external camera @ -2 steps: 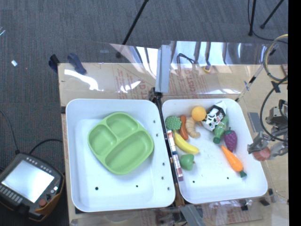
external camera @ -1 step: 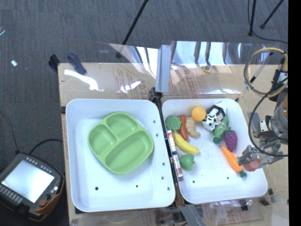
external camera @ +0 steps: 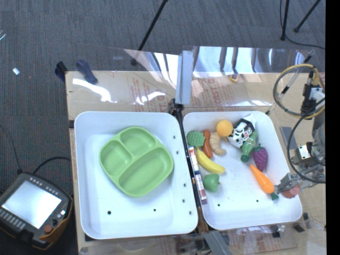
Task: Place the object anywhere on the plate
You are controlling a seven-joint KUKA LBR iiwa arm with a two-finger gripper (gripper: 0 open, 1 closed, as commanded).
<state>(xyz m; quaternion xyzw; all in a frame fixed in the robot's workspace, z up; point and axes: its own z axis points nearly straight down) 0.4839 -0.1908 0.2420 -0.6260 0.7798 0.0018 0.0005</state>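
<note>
A light green plate [external camera: 137, 161] with three compartments lies in the left bin [external camera: 90, 206], and nothing rests on it. The toy foods are in the right bin [external camera: 239, 209]: a banana [external camera: 210, 163], a green pepper [external camera: 211, 182], a carrot [external camera: 263, 179], purple grapes [external camera: 260, 157], an orange [external camera: 224, 127], a cow-patterned carton [external camera: 243, 133] and broccoli [external camera: 195, 138]. My gripper [external camera: 285, 186] sits low at the right bin's right rim, just beyond the carrot's green tip, with something small and reddish [external camera: 291, 192] beside it.
A strip with red and white markings [external camera: 195, 175] runs along the divider between the bins. Cables [external camera: 292, 97] loop at the right beside the arm. A tablet-like pendant [external camera: 32, 209] lies at the lower left, off the bench. Tripod legs stand on the carpet behind.
</note>
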